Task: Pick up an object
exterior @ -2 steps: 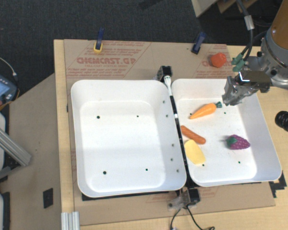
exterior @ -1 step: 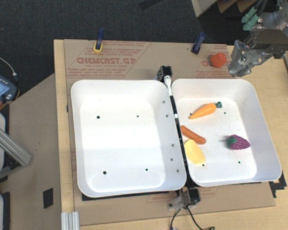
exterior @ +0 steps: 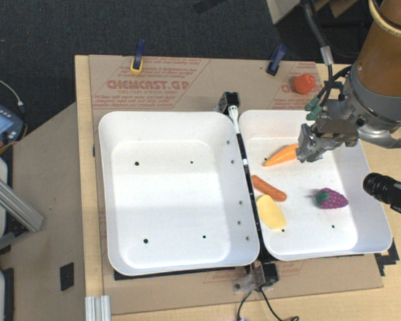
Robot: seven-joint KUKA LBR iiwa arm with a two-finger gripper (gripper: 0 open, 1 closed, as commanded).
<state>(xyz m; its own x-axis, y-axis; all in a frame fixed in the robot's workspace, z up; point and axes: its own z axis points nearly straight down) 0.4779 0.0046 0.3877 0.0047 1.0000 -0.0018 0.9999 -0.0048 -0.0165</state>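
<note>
Grey claw [exterior: 312,154] low in right shallow white bin [exterior: 361,243], at the thick end of orange plastic carrot [exterior: 281,156]; grip state can't tell. Red sausage-shaped toy [exterior: 269,188], pale yellow block [exterior: 271,214] by the bin's left wall; purple grape cluster [exterior: 331,198] nearer right wall.

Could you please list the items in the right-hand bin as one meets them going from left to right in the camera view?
Sausage → yellow piece → orange carrot → gripper → purple grapes.
</note>
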